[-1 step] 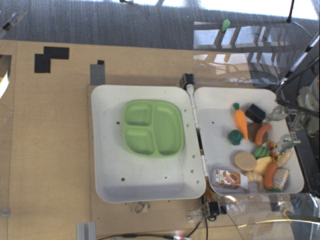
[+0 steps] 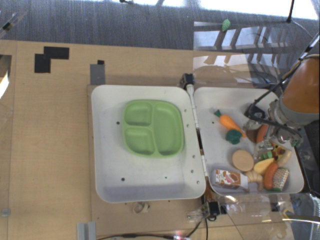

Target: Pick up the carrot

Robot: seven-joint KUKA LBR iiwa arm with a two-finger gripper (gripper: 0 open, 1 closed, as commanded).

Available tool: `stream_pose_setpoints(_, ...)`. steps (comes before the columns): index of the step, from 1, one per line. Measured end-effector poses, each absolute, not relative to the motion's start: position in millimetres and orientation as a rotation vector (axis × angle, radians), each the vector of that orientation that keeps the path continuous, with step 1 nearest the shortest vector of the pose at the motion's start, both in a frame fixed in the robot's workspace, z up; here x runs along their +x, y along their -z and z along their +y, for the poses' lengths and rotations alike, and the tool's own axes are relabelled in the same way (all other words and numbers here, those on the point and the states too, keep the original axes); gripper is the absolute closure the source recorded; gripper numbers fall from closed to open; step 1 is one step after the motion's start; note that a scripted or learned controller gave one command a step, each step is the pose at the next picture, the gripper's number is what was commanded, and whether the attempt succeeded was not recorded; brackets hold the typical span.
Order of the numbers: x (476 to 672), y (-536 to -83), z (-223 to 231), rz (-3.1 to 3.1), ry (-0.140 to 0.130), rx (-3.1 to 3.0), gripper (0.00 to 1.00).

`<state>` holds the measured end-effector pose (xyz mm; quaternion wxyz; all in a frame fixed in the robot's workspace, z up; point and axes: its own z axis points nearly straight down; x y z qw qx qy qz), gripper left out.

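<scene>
Orange carrot (image 2: 230, 121) lies just left of the tool (image 2: 272, 143), whose grip state I cannot tell.

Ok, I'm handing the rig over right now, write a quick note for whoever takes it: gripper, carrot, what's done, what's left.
Gripper: low over the right bin, among the toy foods at its right side; finger state not readable.
Carrot: lying in the right bin's upper left part, left of the gripper, its lower end by a green broccoli piece.
Green divided plate: in the left bin.
Done: carrot not lifted.
Left: move to the carrot, grasp it, lift.
</scene>
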<state>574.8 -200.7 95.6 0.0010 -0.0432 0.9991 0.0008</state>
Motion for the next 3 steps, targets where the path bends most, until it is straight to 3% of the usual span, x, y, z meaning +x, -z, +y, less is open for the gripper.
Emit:
stream_pose_setpoints(1, 595.0, -89.8, -126.9, 3.123, -0.002, -0.147, 0.00)
stream_pose_setpoints(2, 568.3, -90.5, -86.7, 3.115, -0.001, 0.243, 0.00)
stream_pose_setpoints(3, 661.1, -88.2, -96.1, 3.126, -0.001, 0.301, 0.00)
